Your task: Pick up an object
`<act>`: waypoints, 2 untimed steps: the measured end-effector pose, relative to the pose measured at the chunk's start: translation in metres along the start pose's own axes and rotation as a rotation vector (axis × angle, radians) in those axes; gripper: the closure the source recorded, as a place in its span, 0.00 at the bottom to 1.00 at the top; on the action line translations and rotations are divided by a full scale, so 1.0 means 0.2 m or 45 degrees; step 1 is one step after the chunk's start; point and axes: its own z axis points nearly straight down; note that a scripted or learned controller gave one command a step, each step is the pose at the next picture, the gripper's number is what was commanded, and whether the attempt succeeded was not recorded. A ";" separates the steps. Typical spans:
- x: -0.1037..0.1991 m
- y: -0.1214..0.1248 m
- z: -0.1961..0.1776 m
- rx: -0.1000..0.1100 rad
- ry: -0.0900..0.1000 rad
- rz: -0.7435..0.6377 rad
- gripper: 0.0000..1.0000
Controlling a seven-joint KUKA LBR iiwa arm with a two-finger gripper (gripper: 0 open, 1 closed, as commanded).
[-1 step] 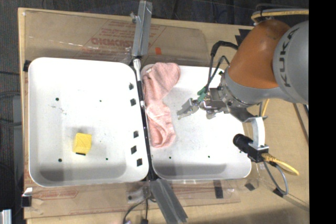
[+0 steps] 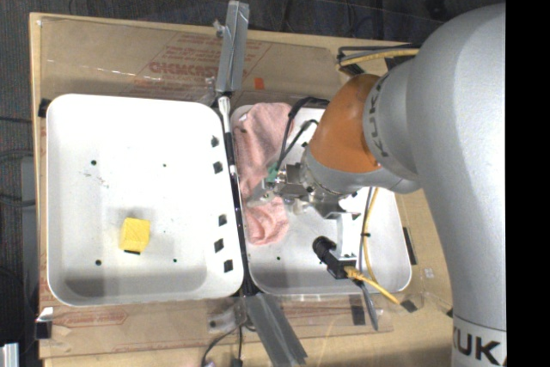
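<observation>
The pink cloth (image 2: pixel 262 172) looks soft, light and limp; it should bunch under pressure, so a raised fold near its middle is likely the best place to pinch. It lies crumpled along the left wall of the right bin (image 2: pixel 388 278), directly beneath and left of the end effector (image 2: pixel 284 189), apparently touching it. Whether that end effector is spread or pinching cannot be told.

A brown bench (image 2: pixel 129 47), printed with faded red lettering, is seen from above. Two shallow white bins are set on it side by side, touching along a metal divider (image 2: pixel 230 99). The left bin (image 2: pixel 69 185) and the right bin (image 2: pixel 387 271) are both laid flat on the bench.
</observation>
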 end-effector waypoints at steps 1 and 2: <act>0.00 0.00 -0.05 0.003 -0.001 -0.007 1.00; 0.22 0.24 -0.82 -0.003 0.000 0.065 1.00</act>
